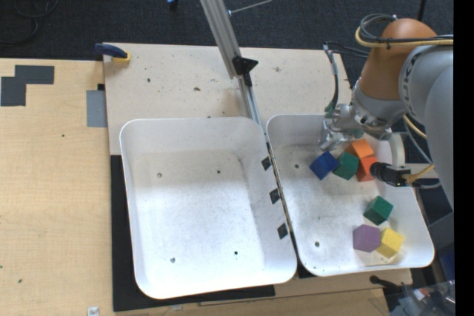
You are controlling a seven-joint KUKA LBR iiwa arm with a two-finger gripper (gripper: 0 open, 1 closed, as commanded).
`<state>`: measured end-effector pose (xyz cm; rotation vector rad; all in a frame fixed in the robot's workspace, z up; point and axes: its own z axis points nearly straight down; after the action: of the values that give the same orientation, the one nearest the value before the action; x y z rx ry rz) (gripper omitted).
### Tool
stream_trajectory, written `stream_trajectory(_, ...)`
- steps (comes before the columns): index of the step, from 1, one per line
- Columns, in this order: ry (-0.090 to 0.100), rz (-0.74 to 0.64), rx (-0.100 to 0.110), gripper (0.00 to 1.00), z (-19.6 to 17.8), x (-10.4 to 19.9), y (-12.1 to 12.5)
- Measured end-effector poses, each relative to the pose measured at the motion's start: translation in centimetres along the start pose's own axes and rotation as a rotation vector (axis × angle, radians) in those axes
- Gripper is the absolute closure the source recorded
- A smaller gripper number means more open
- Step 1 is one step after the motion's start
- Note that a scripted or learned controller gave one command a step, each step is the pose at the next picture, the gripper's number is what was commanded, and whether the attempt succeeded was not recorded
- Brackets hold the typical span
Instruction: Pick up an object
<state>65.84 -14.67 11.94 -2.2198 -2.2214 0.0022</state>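
The right bin [318,233] holds several small blocks. A blue cube [323,165] lies next to a green cube [346,166], with an orange block [363,152] beside them toward the far right wall. Nearer the front lie another green cube [378,209], a purple cube [366,237] and a yellow cube [391,241]. My gripper [333,138] hangs low in the right bin just above the blue cube, at the bin's far side. The grey arm with its orange band [389,59] reaches in from the right.
The left bin [192,203] sits beside the right one. A slanted aluminium bar [222,33] rises from between the bins toward the back. A small blue and yellow clamp [112,52] lies at the bench's far left corner.
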Motion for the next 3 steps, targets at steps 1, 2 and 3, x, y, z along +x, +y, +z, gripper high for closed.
stream_trajectory(1, 0.0, -0.001, -0.005, 1.0, -4.6, 0.5, 0.5)
stream_trajectory(2, -0.001, 0.0, -0.005, 1.0, -9.2, -0.1, 0.3)
stream_trajectory(3, 0.0, -0.001, -0.004, 1.0, -12.5, -0.2, 0.3)
